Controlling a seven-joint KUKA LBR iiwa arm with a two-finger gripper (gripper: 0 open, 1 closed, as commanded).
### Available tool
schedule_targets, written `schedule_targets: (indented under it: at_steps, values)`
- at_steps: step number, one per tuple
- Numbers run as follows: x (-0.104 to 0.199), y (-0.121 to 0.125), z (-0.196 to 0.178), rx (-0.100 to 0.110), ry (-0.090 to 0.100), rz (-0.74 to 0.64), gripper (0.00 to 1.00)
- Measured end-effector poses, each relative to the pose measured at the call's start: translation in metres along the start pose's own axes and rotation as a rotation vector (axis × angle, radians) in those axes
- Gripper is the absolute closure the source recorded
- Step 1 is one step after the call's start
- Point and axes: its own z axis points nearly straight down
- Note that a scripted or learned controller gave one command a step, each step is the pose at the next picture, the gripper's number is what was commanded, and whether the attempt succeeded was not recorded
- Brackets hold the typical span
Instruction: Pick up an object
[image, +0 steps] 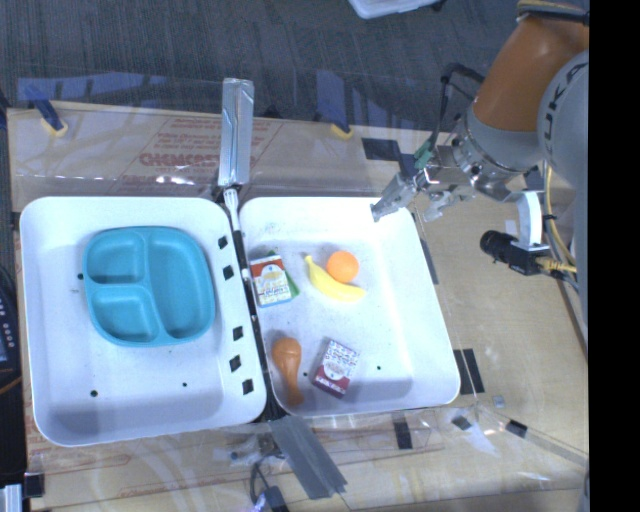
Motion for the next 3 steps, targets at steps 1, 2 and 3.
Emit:
schedule_targets:
  at_steps: [1, 2, 3]
  values:
    - [0.024, 0.026, 0.110, 0.004, 0.000, -0.080, 0.00]
    - [0.089, 0.023, 0.073, -0.003, 0.000, -0.095, 0.00]
    - [0.041, -0.010, 0.194, 0.001, 0.000, -0.160, 0.00]
